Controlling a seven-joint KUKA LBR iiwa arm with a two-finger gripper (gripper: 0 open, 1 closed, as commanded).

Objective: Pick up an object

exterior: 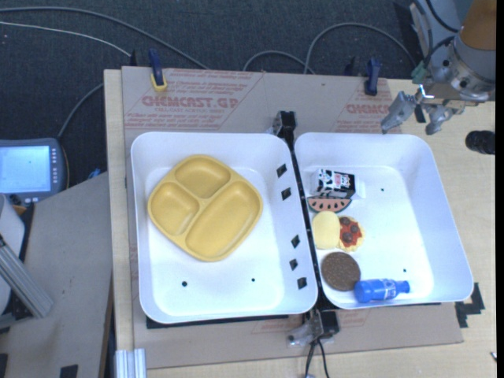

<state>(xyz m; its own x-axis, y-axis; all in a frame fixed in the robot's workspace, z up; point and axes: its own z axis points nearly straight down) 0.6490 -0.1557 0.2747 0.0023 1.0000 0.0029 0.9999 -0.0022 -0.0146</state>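
Lying closest to the camera, at the near edge of the right bin (441,211), the blue bottle (381,290) is resting on its side with its long axis running roughly left to right, cap end pointing right. Just beyond it, a brown disc (341,269), a yellow and red piece (337,231), a watermelon slice (329,204) and a black and white carton (335,182) are sitting in a column along the bin's left wall. The claw (417,113) is hovering above the far right corner of the counter (236,93), fingers spread and carrying nothing. Every candidate object is lying toward the camera and leftward of the claw; the carton is sitting nearest, the bottle farthest.
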